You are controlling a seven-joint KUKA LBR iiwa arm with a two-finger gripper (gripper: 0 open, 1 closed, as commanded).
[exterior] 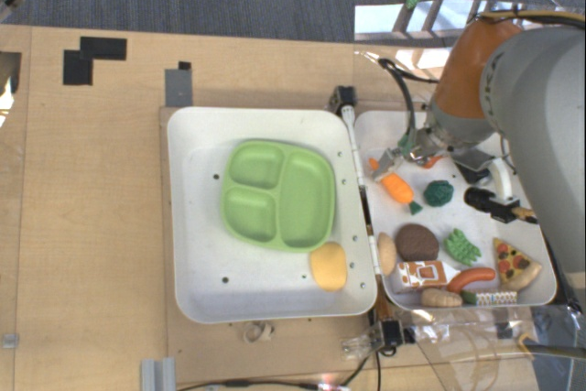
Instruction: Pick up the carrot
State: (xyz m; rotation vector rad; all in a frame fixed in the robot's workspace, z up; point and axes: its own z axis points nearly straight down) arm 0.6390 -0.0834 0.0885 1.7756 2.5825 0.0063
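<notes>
Carrot lies free in the right bin.
Gripper hovers just above it; finger state unclear. Wooden worktop, grey carpet beyond.

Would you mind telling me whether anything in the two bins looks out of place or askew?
One thing stands out: the yellow lemon-like item sits in the left bin against the green divided plate's lower right edge, apart from the other toy foods crowded in the right bin. The carrot lies there, undamaged.
</notes>
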